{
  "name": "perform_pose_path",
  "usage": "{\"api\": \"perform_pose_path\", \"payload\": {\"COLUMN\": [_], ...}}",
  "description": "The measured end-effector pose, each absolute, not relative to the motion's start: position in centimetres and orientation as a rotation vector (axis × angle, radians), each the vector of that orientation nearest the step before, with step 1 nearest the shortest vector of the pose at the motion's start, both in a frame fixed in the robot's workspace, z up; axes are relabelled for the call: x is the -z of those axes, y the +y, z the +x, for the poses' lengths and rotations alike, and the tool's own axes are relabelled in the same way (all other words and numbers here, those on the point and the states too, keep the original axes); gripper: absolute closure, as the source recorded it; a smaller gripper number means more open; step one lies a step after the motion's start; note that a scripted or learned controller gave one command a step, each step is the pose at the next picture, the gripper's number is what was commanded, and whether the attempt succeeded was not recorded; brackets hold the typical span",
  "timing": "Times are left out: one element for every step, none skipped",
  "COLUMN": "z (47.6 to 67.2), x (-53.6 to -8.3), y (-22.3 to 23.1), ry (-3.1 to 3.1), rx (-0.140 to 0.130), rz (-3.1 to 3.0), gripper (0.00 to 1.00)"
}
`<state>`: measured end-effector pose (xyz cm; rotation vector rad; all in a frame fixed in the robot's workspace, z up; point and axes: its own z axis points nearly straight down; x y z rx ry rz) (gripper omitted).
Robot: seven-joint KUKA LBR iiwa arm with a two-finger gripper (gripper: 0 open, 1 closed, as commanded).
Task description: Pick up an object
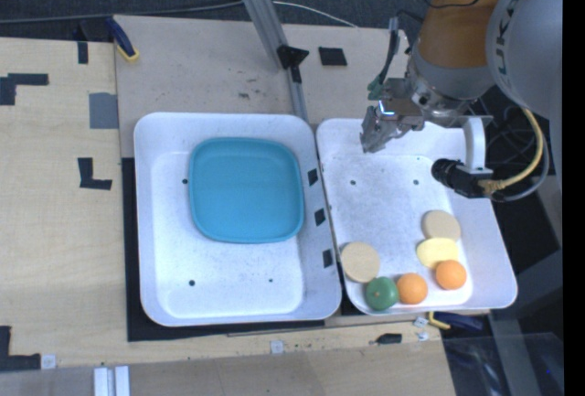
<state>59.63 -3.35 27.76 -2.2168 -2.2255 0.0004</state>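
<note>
The only writing that can be read is on the grey arm's casing (535, 28), where the letters "UK" show at the right edge, part of a longer word cut off by the frame. The metal two-finger gripper (373, 144) hangs over the far end of the shallow white right-hand bin (343, 193), its tips close above the bin's speckled floor with nothing between them; whether they are apart or together cannot be told from this angle. Counting what lies in that bin, all of it well toward the near end from the gripper: two flat tan round discs, one (360, 262) nearly straight below the gripper in the view and one (441, 224) off to the arm's side; two small orange balls (412, 289) (450, 274); one green ball (381, 294) touching the first orange one; and one pale yellow rounded piece (438, 251) just beside the second disc. On the other side of the gripper, the shallow white left-hand bin (164, 202) holds one square turquoise plastic plate with rounded corners (246, 189)
</note>
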Motion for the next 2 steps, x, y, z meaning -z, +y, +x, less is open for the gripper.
{"api": "perform_pose_path", "payload": {"z": [61.7,63.5], "x": [-26.2,-25.7], "y": [2.3,7.8], "ry": [-2.225,-2.225], "rx": [-0.001,-0.001], "rz": [-2.215,-2.216], "gripper": [1.0,1.0]}}
